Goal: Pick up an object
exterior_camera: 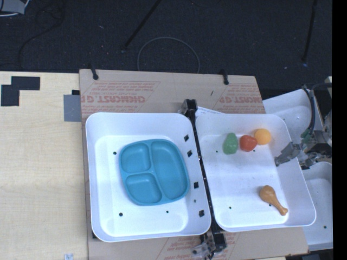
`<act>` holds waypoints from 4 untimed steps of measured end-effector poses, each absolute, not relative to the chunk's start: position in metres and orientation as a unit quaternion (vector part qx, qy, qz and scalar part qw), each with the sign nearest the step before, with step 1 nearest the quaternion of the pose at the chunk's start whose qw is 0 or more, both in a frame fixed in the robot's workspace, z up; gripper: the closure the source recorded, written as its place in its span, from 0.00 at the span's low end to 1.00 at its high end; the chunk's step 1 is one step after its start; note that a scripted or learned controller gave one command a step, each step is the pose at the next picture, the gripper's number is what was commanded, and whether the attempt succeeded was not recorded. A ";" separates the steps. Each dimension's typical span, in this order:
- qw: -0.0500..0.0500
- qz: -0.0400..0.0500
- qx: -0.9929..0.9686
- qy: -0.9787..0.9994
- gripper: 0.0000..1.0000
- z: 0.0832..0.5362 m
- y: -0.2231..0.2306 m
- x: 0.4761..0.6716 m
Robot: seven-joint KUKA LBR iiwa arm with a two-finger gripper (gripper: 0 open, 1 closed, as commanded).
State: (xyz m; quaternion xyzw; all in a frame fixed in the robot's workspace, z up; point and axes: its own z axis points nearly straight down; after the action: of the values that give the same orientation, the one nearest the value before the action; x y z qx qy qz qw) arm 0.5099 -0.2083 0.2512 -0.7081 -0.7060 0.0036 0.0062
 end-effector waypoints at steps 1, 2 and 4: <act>0.001 0.001 -0.707 -0.707 0.00 0.257 -0.208 0.512; 0.003 0.001 -0.707 -0.707 0.00 0.194 -0.208 0.515; 0.003 0.001 -0.707 -0.707 0.00 0.102 -0.206 0.523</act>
State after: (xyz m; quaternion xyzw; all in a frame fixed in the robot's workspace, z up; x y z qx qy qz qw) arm 0.5234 -0.2059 0.1023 -0.7068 -0.7074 0.0012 0.0033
